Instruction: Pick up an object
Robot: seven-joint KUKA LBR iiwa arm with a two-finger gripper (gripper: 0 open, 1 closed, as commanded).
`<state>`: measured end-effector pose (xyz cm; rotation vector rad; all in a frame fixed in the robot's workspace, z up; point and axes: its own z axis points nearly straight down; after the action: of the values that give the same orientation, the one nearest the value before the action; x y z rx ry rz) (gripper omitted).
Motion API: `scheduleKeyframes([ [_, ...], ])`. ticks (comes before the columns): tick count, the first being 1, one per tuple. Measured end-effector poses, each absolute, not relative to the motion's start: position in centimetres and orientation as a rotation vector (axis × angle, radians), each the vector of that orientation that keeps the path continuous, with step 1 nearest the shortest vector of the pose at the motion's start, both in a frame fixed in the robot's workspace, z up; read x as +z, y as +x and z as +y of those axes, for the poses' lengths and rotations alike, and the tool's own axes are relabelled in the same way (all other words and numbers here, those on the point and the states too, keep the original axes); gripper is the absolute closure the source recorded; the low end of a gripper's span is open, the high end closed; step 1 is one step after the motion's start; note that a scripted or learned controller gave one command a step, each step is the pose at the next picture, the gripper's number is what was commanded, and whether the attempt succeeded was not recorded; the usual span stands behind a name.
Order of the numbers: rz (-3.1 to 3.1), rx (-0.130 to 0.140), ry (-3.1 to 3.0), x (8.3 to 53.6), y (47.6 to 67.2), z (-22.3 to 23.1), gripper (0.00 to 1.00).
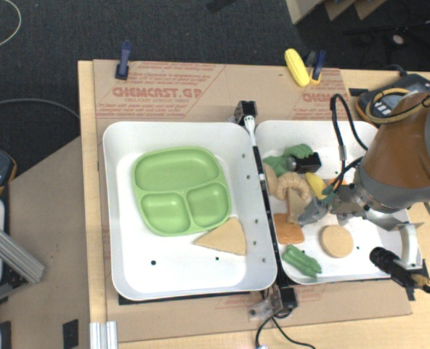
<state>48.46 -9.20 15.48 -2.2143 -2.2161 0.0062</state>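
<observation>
The right bin (360,133) holds several toy foods: a green leafy piece (296,153), a yellow piece (314,185), a tan arch-shaped piece (291,190), an orange piece (287,232), a round tan cookie (337,241) and a green piece (302,260) near the front wall. My gripper (309,211) is low in this bin, between the tan arch, the yellow piece and the cookie. It sits just right of the arch and above the orange piece. The wrist hides its tip, and I see nothing clearly held.
The left bin (120,217) holds a green divided plate (180,190) and a tan wedge (224,238) by its front right. A yellow clamp (296,67) and a blue clamp (123,60) sit on the bench's back edge. The arm's bulk (400,158) covers the right bin's right side.
</observation>
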Motion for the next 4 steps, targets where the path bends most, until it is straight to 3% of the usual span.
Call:
scheduleKeyframes([
  [1,-2.229,-0.009,-2.228,10.2,48.4,-9.3,0.0],
  [2,-2.228,-0.008,-2.23,11.0,48.3,-9.3,1.0],
  [3,-2.232,-0.011,-2.22,20.2,48.1,-5.6,1.0],
  [4,-2.227,0.0,-2.209,18.4,47.9,3.0,1.0],
])
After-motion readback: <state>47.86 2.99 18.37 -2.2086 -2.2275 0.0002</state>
